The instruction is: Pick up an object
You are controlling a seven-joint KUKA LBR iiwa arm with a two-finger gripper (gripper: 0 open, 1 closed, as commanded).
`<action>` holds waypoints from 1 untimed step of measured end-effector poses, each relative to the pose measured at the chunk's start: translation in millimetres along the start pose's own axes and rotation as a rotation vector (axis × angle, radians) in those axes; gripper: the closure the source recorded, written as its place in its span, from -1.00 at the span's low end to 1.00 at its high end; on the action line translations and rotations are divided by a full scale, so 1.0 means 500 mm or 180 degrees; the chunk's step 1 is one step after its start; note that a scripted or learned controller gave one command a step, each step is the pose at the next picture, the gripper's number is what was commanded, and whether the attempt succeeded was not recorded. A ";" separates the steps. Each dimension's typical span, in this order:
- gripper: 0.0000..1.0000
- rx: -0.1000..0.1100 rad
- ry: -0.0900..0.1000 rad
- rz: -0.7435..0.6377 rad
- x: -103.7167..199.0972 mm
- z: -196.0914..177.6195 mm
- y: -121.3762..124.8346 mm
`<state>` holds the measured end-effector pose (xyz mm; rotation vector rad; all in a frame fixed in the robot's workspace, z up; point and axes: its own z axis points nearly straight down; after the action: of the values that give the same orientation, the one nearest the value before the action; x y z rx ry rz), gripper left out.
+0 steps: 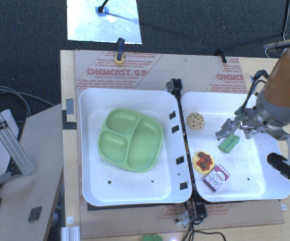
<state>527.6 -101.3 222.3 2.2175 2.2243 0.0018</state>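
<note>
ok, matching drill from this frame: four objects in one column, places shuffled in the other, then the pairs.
Objects:
1. green divided plate
2. cookie
3. green block
4. maroon carton

Places:
A. right bin, near front edge
B. left bin, centre
C. right bin, just below the gripper
D. right bin, back-left corner near the divider

Pairs: 1-B, 2-D, 3-C, 4-A

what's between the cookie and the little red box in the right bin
In the camera view, a small pizza lies between the cookie and the red box, right beside the box.
</note>
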 end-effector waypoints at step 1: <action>-1.00 -0.0026 0.0004 -0.0031 0.149 -0.029 0.157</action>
<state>605.7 -26.6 237.0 2.2031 2.2317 0.0121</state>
